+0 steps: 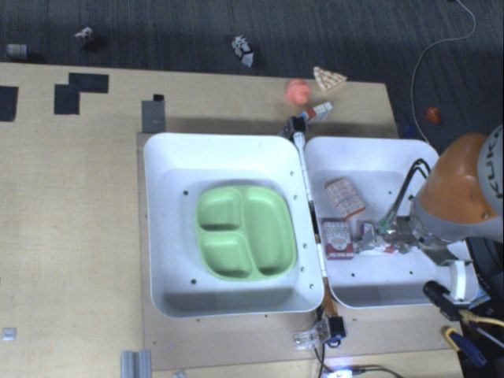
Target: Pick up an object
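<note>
Left bin (169, 211) holds green divided tray (246, 231). Right bin (394, 160) holds pink patterned packet (345, 197) and red-white packet (336, 239). Gripper (364, 237) low in right bin, just beside red-white packet; finger spread and grip cannot be told.

No legible text anywhere. The red-and-white packet (337, 239) in the right bin (409, 160) has print on its face, too small and blurred to read. The tan patterned packet (345, 198) just above it is the same: pattern visible, no readable characters. The small tube (319, 113) on the bench behind the bins carries no label I can make out.
</note>
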`<state>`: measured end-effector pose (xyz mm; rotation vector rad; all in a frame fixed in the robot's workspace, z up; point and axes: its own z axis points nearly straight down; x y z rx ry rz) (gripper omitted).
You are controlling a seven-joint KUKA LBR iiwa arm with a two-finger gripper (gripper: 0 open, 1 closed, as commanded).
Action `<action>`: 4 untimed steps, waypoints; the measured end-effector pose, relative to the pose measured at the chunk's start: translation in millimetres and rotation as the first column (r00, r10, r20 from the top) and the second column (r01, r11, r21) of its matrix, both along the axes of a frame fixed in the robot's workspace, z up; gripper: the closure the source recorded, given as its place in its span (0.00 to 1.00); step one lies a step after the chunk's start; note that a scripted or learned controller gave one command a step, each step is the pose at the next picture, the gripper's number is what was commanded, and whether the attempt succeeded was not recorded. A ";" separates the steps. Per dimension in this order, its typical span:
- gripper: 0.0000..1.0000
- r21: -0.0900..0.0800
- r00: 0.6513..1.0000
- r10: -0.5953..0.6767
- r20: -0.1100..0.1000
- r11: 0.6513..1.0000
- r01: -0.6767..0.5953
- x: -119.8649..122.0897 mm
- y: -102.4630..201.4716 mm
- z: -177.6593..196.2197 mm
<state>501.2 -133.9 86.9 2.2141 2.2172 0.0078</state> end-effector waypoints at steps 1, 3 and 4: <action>1.00 -0.001 1.000 0.000 0.006 1.000 0.000 1.9 0.0 11.4; 0.00 -0.025 1.000 -0.015 0.019 1.000 0.016 -10.0 34.4 3.6; 1.00 -0.012 1.000 -0.009 0.018 1.000 0.009 -7.8 40.8 14.1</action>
